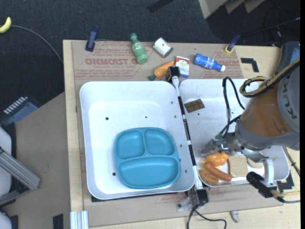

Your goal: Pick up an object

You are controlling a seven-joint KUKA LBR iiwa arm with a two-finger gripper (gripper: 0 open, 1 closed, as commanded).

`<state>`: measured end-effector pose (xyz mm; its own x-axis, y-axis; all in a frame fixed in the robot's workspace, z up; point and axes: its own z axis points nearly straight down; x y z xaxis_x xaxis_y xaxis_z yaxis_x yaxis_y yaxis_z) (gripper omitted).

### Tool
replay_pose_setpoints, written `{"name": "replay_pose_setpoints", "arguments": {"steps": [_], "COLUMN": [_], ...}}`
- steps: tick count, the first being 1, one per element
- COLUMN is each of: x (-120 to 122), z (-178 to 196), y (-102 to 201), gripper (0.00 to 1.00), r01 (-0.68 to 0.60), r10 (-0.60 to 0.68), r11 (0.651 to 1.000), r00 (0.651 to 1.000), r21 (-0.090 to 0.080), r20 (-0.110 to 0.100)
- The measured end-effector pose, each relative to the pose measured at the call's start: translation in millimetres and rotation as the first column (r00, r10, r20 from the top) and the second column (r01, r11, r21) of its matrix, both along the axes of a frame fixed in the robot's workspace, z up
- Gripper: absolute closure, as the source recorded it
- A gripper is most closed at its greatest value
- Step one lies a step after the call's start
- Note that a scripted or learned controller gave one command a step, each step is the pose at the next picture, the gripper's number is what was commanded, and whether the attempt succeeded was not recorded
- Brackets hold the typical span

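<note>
Your arm (267, 113) covers much of the right bin (209, 92), hiding the tool's fingers; the bread slice (237, 166) beneath it is partly masked, and the frame's right edge crops the arm.

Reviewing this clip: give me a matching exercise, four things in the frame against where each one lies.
Things:
1. blue divided plate
2. green bottle
3. brown chocolate piece
4. toast slice

Places:
A. on the board behind the bins
B. in the left bin
C. right bin, near end, by the sausage
D. right bin, far end

Pairs: 1-B, 2-A, 3-D, 4-C
</note>
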<state>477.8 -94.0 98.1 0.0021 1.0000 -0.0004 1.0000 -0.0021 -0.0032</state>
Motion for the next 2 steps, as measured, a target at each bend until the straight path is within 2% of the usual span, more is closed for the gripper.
{"name": "replay_pose_setpoints", "arguments": {"steps": [1,2], "x": [1.6,1.6], "z": [-6.1,3.3], "y": [-41.9,-41.4], "gripper": [0.0,1.0], "r01": [-0.001,-0.001], "r10": [0.001,0.001], "r11": [1.0,1.0], "r00": [1.0,1.0], "r21": [-0.002,-0.002], "r20": [0.006,0.006]}}
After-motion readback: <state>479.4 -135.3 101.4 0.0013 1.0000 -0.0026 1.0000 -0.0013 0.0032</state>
